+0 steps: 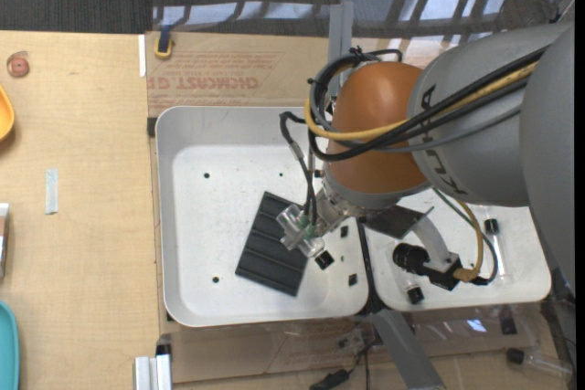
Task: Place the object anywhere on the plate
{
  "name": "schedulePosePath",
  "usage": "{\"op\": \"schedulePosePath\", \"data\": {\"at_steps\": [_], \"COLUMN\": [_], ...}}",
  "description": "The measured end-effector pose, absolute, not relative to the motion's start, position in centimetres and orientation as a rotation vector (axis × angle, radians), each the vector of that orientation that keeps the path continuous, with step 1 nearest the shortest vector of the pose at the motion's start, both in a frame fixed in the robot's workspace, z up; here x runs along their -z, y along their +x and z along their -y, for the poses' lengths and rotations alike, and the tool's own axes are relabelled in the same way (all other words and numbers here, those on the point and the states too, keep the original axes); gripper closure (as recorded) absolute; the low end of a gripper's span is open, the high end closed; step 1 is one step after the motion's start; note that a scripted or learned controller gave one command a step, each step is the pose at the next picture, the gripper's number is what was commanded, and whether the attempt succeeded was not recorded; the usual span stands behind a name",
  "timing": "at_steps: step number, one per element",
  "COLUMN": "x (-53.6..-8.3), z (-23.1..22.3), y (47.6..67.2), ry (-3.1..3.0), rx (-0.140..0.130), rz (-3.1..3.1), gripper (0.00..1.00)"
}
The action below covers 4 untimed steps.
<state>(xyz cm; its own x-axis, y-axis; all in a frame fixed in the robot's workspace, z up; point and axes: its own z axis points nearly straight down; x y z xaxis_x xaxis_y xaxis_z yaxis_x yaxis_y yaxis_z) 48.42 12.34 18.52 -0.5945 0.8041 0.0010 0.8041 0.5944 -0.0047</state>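
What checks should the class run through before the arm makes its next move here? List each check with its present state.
1. Black ridged object located: ok, it lies flat in the left bin.
2. Claw over the object: ok, it sits at the object's right edge.
3. Object between the claw's tips: cannot tell, the tips are too small and cluttered to read.
4. Plate located: not ok, no plate is identifiable in either bin.
5. Cables free of the claw: cannot tell, they hang close above it.
6. Right bin contents known: not ok, the arm covers most of it.
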Motion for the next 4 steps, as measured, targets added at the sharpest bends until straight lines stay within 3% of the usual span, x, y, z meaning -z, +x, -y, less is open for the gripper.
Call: {"op": "schedulePosePath", "data": {"at_steps": [1,2,3,4], "x": [-30.0,-18.9,-28.6,-21.0], "z": [-10.9,-9.8,-8.1,-16.1], "y": [49.2,47.8,48.0,47.8], "ry": [-1.338,-1.119,-0.640,-0.074], "rx": [-0.003,-0.003,0.000,-0.001], "rz": [2.843,2.933,3.078,3.138], "gripper": [1.00,1.00,1.00,1.00]}}
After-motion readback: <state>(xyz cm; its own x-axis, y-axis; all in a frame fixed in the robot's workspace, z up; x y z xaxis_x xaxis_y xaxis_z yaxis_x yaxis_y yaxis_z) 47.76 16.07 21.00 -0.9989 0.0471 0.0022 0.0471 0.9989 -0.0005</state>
